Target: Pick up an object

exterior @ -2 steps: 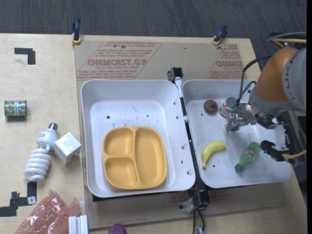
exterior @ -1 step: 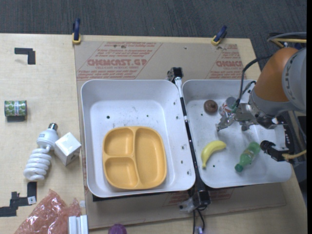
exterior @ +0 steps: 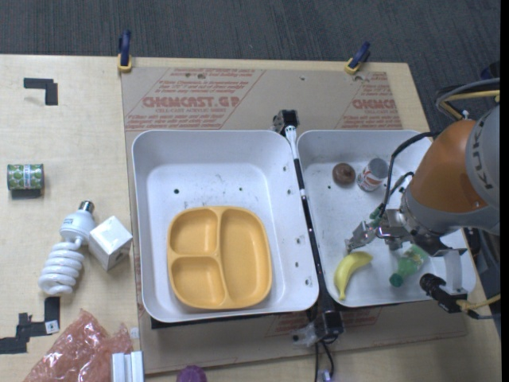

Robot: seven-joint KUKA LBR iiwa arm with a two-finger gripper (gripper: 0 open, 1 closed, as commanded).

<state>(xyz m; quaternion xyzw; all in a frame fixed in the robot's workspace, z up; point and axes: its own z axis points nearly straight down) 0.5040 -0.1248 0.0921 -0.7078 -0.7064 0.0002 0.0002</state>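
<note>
Green object (exterior: 406,267) partly behind arm (exterior: 449,177)

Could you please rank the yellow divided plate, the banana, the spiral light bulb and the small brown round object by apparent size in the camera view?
1. Yellow divided plate
2. Spiral light bulb
3. Banana, perhaps close to the bulb
4. Small brown round object

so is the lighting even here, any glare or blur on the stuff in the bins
Camera view: light is even and soft, with faint shadows inside the white left bin; the yellow divided plastic plate and yellow banana look sharp, without glare; the metal gripper looks slightly soft.
</note>
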